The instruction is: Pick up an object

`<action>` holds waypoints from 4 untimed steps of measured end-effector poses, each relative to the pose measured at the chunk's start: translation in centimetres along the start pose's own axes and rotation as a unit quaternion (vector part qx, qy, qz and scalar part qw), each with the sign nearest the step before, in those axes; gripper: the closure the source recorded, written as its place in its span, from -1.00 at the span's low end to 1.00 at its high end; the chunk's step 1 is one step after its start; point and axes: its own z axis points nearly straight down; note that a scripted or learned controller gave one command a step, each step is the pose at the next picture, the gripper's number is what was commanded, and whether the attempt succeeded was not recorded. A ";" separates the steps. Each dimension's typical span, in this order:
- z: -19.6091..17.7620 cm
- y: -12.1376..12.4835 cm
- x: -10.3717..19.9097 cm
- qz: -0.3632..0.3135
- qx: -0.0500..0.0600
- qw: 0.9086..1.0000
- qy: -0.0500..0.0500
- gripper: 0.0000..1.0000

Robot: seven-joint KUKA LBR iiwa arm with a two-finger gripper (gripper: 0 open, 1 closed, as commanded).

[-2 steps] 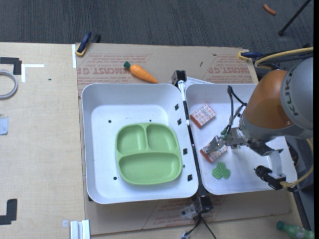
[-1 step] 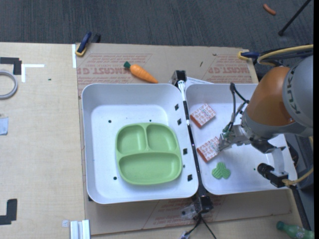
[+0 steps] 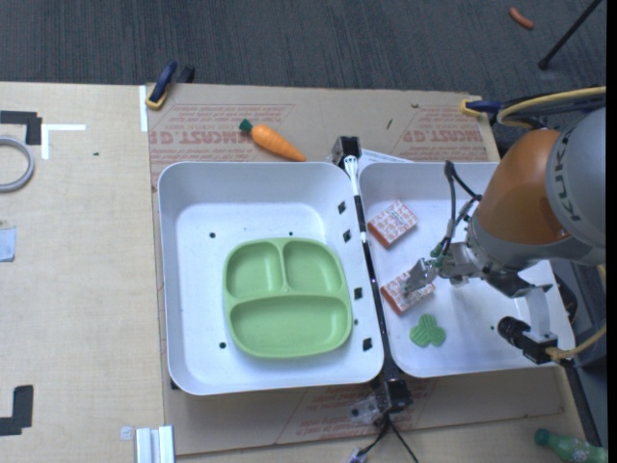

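Note:
In the right bin (image 3: 482, 350) lie a small orange-and-white box (image 3: 392, 223) near the back left, a second similar box (image 3: 403, 292) lower down by the divider, and a green toy broccoli-like piece (image 3: 427, 333) near the front. My gripper (image 3: 421, 277) reaches in from the right and sits directly over the second box, its metal fingers touching or very close to the box's right end. Whether the box is between the fingers is not clear.
The left bin (image 3: 183, 258) holds a green divided plate (image 3: 286, 296). A toy carrot (image 3: 273, 141) lies on the cardboard behind the bins. A black clip (image 3: 346, 149) sits at the divider's back end. The arm's orange-banded body (image 3: 525, 201) covers the right bin's right side.

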 end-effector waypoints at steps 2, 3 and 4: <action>-8.7 6.0 7.4 -0.134 0.005 0.991 0.002 -1.00; -8.7 9.8 8.1 -0.209 0.003 0.978 0.001 -1.00; -8.7 6.9 9.6 -0.291 0.004 0.957 0.002 -1.00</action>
